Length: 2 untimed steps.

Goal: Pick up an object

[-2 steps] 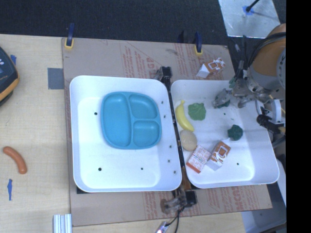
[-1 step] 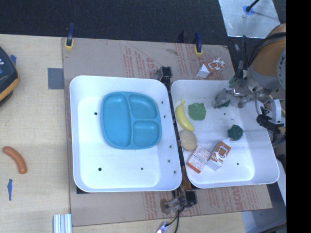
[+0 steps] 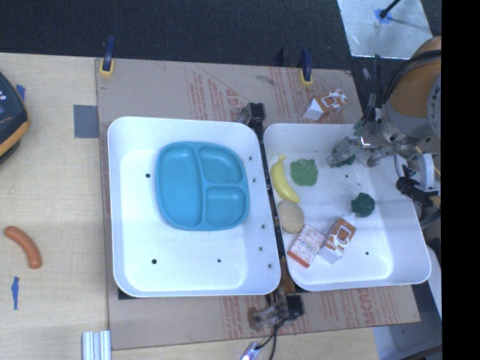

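Observation:
The right bin (image 3: 390,270) holds a yellow banana (image 3: 283,180), a light green leafy piece (image 3: 304,172), a dark green broccoli (image 3: 363,204), a beige round piece (image 3: 290,217) and two small red-and-white cartons (image 3: 306,245) (image 3: 339,238). My gripper (image 3: 345,154) hangs over the bin's upper right part, right of the light green piece and above the broccoli. Nothing shows between its fingers. The arm comes in from the right edge.
The left bin (image 3: 135,268) carries a blue divided plate (image 3: 202,185). Another small carton (image 3: 326,105) lies on the cardboard beyond the right bin. A sausage (image 3: 24,246) rests on the bench at far left, and a dark device (image 3: 10,118) sits at the left edge.

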Each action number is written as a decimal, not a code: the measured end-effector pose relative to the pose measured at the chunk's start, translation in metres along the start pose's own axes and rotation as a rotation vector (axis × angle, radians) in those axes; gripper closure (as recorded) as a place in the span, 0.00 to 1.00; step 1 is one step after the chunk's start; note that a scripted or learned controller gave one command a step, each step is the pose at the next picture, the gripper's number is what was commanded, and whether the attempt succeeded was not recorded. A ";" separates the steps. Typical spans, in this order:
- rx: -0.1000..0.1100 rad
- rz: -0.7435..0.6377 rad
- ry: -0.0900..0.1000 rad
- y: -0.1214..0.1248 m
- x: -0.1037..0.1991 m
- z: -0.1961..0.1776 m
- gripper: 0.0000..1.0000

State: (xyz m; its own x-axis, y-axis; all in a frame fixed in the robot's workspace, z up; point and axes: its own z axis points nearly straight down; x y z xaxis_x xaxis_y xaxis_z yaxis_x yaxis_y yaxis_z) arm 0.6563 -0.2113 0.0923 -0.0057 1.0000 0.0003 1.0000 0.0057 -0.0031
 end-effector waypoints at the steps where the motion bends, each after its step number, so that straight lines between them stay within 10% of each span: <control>1: 0.000 -0.001 0.000 0.000 0.000 0.000 0.00; 2: 0.001 -0.001 0.000 0.000 0.000 0.000 0.00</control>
State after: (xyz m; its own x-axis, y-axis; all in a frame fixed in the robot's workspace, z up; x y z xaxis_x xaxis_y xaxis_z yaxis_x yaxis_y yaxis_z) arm 0.6562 -0.2113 0.0922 -0.0064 1.0000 0.0004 1.0000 0.0064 -0.0036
